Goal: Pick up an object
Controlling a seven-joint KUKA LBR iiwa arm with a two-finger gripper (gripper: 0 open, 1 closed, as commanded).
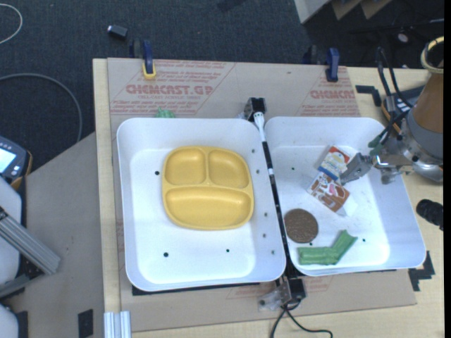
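In the right bin (399, 220) lie three things. A white, red and blue snack packet (330, 178) rests near the middle. A brown round disc (301, 225) sits in front of it, and a green L-shaped piece (325, 253) lies near the front wall. My gripper (357, 169) reaches in from the right, low over the bin. Its tip is just right of the packet's upper end, close to it or touching it. Nothing is lifted off the bin floor.
The left bin (138, 210) holds a yellow divided plate (208, 187). A black divider rail (268, 171) runs between the two bins. Blue clamps (147, 55) hold the board at the back. Cables hang near the arm at the right edge.
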